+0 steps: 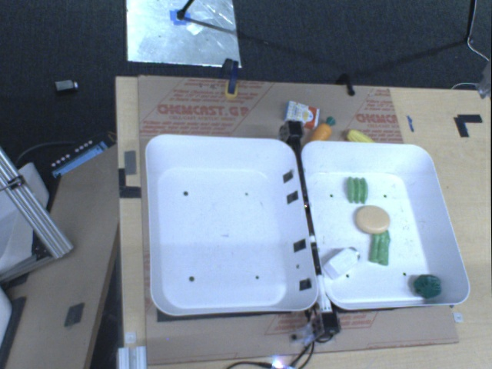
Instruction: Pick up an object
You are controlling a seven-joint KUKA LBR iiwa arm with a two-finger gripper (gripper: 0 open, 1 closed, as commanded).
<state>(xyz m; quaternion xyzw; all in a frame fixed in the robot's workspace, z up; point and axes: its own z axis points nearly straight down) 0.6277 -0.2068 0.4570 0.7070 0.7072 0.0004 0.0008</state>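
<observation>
1. On the worktop (430, 129) sit two shallow white bins side by side; the left bin (223, 225) and the right bin (384, 229) meet along a dark hinged seam.
2. Within the right bin: a green ribbed piece (357, 190) near the upper middle; a tan round disc (373, 220) just below it; a second green ribbed piece (380, 248) just below the disc; a white flat piece (340, 262) by the inner wall; a dark green ball (427, 285) in the near right corner.
3. Behind the bins lie an orange toy carrot (321, 131) and a yellow piece (359, 137).
4. Whether the tool is apart or together I cannot tell.
</observation>
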